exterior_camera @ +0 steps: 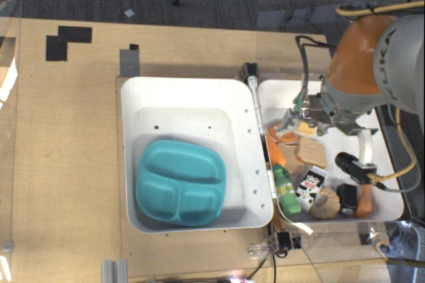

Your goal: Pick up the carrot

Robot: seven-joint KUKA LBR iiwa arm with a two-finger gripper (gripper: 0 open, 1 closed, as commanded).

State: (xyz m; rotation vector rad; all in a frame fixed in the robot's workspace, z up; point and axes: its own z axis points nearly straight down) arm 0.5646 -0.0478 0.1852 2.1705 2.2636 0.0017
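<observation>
The carrot [276, 154], an orange piece, lies against the left wall of the right bin [279, 95], just above a green bottle [286, 190]. A curved orange bit [287, 136] sits right above it, under the gripper's tip. My gripper [297, 118] hangs low over the upper middle of that bin, a little up and right of the carrot. The wrist hides what is directly beneath it. I see nothing gripped.
The right bin also holds a toast slice [312, 153], a black-and-white box [309, 185], a tan lump [325, 204], a dark object [346, 196] and an orange stick [364, 200]. The left bin [179, 95] holds a teal divided plate [180, 181].
</observation>
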